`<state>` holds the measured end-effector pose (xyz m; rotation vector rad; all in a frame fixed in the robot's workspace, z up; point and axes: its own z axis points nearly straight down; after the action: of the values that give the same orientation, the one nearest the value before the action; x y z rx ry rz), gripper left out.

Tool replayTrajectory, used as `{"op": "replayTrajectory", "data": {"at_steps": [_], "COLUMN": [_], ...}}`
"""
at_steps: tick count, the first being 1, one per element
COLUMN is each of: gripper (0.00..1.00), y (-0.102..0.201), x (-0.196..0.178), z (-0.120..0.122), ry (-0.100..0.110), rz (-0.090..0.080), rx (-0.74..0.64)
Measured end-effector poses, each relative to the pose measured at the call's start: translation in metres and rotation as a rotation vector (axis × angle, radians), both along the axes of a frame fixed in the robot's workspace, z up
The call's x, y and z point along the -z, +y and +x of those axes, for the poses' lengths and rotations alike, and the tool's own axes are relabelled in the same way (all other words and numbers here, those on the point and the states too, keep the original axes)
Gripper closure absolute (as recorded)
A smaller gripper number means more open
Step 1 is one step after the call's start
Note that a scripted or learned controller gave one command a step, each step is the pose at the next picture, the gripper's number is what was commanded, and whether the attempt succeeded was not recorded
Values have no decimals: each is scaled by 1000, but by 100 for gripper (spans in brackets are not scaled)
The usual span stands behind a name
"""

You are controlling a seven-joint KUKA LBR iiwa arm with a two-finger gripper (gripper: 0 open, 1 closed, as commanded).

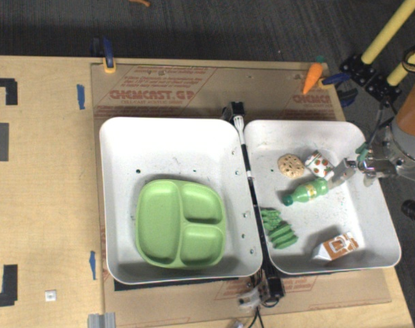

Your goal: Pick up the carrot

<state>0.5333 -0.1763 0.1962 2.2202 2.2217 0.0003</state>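
Note:
The carrot (312, 78), orange with a green top, lies on the cardboard just behind the right bin's (371, 251) back rim, outside both bins. My gripper (343, 172) reaches in from the right, low over the right bin's right side, beside a red-and-white toy (317, 164) and above a green bottle (307, 191). It is well in front of the carrot and apart from it.
The right bin also holds a cookie (289, 164), green beans (278, 227) and a small carton (337, 246). A green divided plate (181, 222) fills much of the left bin (125, 142). A yellow pole (392, 24) and clamps stand at the back right.

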Motion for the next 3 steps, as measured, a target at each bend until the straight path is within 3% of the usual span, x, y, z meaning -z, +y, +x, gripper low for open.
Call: {"op": "replayTrajectory", "data": {"at_steps": [1,2,3], "gripper": [0,0,0], "y": [51,8,28], "x": [19,68,80], "z": [-54,-54,-54], "ry": [3,4,5], "rz": [2,2,3], "rx": [-42,367,693]}}
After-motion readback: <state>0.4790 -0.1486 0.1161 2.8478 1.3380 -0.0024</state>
